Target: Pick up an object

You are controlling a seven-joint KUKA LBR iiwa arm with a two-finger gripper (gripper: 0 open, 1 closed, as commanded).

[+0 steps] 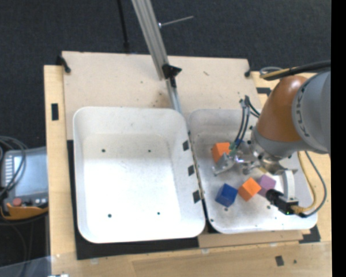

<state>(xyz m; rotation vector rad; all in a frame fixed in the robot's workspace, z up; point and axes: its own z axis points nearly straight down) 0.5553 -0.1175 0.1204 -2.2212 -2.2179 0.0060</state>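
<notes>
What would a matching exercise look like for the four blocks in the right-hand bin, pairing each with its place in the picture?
Things:
1. blue block
2. purple block
3. upper orange block
4. lower orange block

Places:
A. farthest right of the four, beside the arm's wrist
B. between the blue and purple blocks
C. lowest and farthest left in the cluster of three
D. apart from the other three, higher in the view, just left of the gripper

Pairs: 1-C, 2-A, 3-D, 4-B
</notes>
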